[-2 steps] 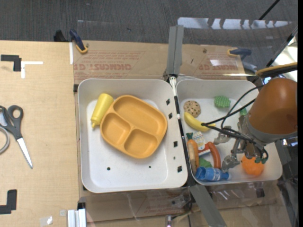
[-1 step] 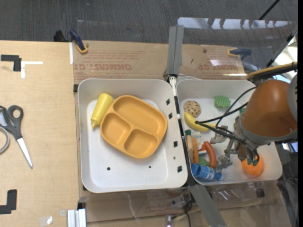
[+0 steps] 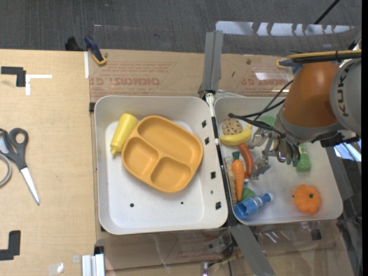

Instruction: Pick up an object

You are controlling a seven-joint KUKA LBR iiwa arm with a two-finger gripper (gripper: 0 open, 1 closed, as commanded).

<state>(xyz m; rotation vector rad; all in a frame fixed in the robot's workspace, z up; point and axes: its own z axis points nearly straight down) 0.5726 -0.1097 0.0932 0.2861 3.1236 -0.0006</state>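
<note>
The gripper (image 3: 270, 154) hangs over the middle of the right bin (image 3: 328, 211), and its metal fingers point down and a little to the left; they are small and mixed with cables, so I cannot tell if they are open or closed, and I see no object between them. Just left of the gripper lies a red sausage (image 3: 246, 157), and below it a carrot (image 3: 238, 178) along the left wall of the bin. Above these are a banana (image 3: 237, 135) and a cookie (image 3: 231, 125), touching each other near the top left corner. A green thing (image 3: 303, 163) lies just right of the gripper, partly hidden under the wrist. A blue bottle (image 3: 251, 205) lies on its side at the front of the bin, and a small pumpkin (image 3: 306, 199) sits near the front right corner, well apart from the gripper. The arm (image 3: 322, 96) comes in from the right, with its orange band above the wrist, and it bends down over the back part of the right bin. In the left bin (image 3: 161, 217) an orange tray (image 3: 161, 152) with three compartments lies tilted, and a yellow bottle (image 3: 122, 132) lies just beside its upper left edge. On the bench at the far left are scissors (image 3: 22, 160).
</note>
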